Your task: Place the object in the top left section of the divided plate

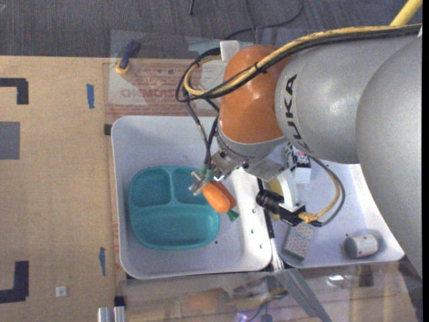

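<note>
The gripper (203, 178) hangs over the right edge of the teal plate (173, 208) in the left bin (124, 180). An orange carrot (217, 196) sits just right of the fingertips, touching them; whether they clamp it I cannot tell.

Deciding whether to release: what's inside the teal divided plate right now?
The divided plate's visible sections look bare. An orange carrot-like object overlaps its right rim, by the gripper. The arm covers the upper right corner.

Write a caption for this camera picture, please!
Arm brings a carrot over the teal plate.
</note>
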Motion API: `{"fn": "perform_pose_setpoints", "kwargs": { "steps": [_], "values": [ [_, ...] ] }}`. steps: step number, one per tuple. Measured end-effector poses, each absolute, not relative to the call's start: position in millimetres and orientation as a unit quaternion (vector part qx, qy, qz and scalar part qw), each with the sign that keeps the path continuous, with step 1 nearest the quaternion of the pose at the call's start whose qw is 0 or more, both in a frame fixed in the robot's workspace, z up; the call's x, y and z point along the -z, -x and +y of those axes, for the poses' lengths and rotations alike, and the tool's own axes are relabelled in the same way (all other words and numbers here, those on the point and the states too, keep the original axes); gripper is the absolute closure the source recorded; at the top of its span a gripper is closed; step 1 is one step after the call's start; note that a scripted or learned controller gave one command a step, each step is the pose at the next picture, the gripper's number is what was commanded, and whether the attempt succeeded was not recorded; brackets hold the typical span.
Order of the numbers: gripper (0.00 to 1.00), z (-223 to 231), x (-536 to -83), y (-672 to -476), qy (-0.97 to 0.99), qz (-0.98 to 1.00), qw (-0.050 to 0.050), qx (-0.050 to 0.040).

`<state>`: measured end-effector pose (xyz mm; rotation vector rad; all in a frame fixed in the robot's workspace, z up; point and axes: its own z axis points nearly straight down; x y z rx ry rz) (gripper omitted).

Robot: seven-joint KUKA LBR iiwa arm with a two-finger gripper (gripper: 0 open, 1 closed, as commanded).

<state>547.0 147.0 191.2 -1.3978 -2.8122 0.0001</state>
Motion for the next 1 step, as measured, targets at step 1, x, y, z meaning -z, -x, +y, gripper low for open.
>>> {"fn": "perform_pose_setpoints", "kwargs": {
  "steps": [1],
  "values": [
    [1.00, 214.4, -183.2, -533.8, 0.348, -0.938, -0.001, 0.0007]
  ]
}}
